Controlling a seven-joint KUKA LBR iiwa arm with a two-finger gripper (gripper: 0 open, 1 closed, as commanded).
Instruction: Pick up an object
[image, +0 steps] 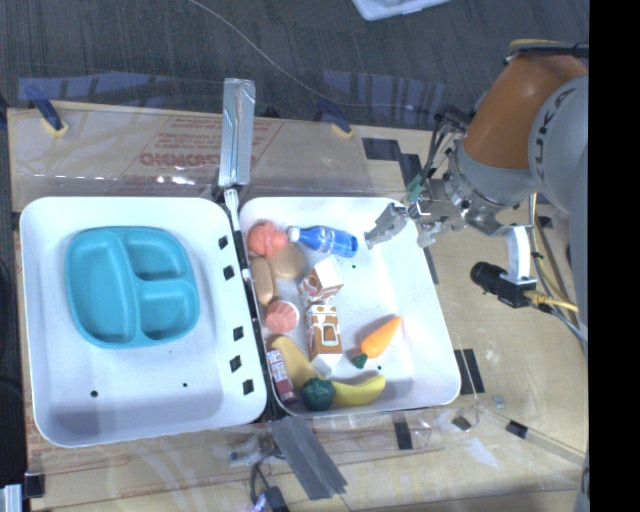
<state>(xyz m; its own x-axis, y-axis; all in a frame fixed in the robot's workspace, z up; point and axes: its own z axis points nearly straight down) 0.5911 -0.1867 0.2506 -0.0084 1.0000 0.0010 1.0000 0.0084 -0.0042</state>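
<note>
The gripper hangs above the upper right part of the right bin, close to its far rim. Whether its jaws are open or shut I cannot tell, and nothing is seen between them.

The objects lie crowded along the left wall and the near part of this bin. The right side, under the gripper, is bare white floor with free room. A blue bottle with a white cap lies on its side near the top, just left of the gripper. Beside it are a round pink ball and a smooth tan piece like a potato. Lower there are a small carton, a brown printed box, an orange carrot, a yellow banana and a dark green round thing. The print on the boxes is too small to read.

The left bin holds a turquoise tray with rounded compartments, smooth like plastic, with wide bare floor around it.

Behind the bins, the board carries red letters, too faint to read.
</note>
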